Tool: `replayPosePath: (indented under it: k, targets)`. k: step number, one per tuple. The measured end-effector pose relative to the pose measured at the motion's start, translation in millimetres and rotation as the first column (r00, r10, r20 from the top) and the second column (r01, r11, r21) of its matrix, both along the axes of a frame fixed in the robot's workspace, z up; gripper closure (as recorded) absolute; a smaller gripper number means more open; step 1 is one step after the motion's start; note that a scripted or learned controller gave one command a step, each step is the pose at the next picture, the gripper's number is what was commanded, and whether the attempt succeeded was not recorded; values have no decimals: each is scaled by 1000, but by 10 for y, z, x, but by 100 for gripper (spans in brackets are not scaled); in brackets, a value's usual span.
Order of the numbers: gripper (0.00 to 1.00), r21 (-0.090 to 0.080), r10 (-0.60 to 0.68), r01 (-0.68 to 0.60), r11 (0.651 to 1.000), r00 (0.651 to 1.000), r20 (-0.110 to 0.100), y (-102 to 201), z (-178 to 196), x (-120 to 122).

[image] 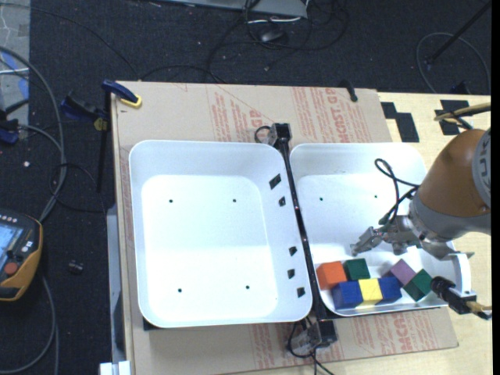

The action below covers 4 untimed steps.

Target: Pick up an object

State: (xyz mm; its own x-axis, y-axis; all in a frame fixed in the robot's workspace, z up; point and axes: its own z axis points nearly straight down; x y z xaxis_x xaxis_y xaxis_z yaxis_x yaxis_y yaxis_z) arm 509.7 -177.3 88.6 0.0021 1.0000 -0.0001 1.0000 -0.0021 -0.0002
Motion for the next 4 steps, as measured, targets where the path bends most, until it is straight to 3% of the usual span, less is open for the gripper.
replayPosePath:
  k: [1,2,3,4]
  targets:
    - [0,0,2,-2,1000,1000,1,44,0,-62]
    - [0,1,8,-8,1000,1000,2,584,-3,428]
    - [0,0,3,-3,1000,1000,0,600,-3,502]
    - [0,0,0,0,1000,1000,0,244,-3,408]
